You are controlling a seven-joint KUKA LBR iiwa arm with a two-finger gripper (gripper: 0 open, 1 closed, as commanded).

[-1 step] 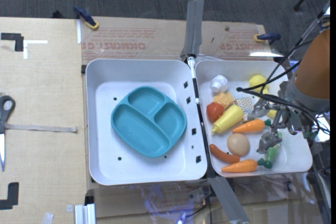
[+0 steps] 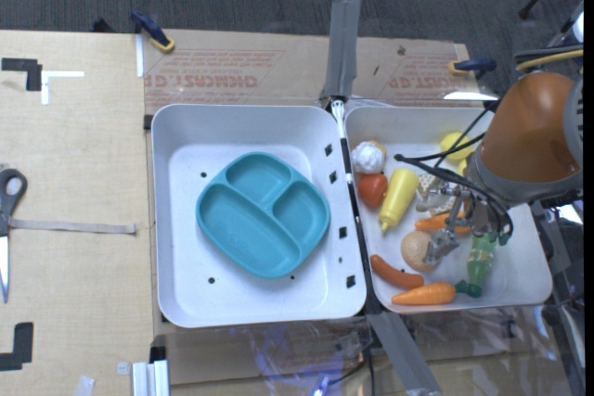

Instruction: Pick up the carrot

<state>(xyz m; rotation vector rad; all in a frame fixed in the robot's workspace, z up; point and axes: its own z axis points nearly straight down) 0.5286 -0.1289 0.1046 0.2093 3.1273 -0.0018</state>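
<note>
while the arm hangs over the right bin [image 2: 534,292] with its orange band [image 2: 529,130] hiding much of what lies under it, i read the carrot [image 2: 424,295] as lying flat near the front wall of that bin, its green top pointing right, toward a green bottle [image 2: 481,262]. the gripper [image 2: 445,236] sits just behind the carrot, nearer the middle of the bin, among cables and close to a round bread roll [image 2: 418,249]. i cannot tell from here whether it is parted or closed, and i see nothing of the carrot in its grasp, so i take the pick as not yet made.

to do this step well, i would bring the gripper forward toward the front wall and centre it over the thick middle of the carrot, not the tapering tip. i would turn the wrist so the closing direction runs across the carrot's length, front to back. the crowding worries me: a red sausage [image 2: 396,273] lies just to the carrot's left, almost touching its tip, and the bottle stands at its leafy end. the front wall is close too, so one side of the grip has little room to slide down. i would descend slowly and straight, close only once low around the body, then lift upright. the yellow bottle [image 2: 397,198], the tomato [image 2: 371,189] and the blue plate [image 2: 264,214] in the left bin [image 2: 176,227] are well clear.
</note>
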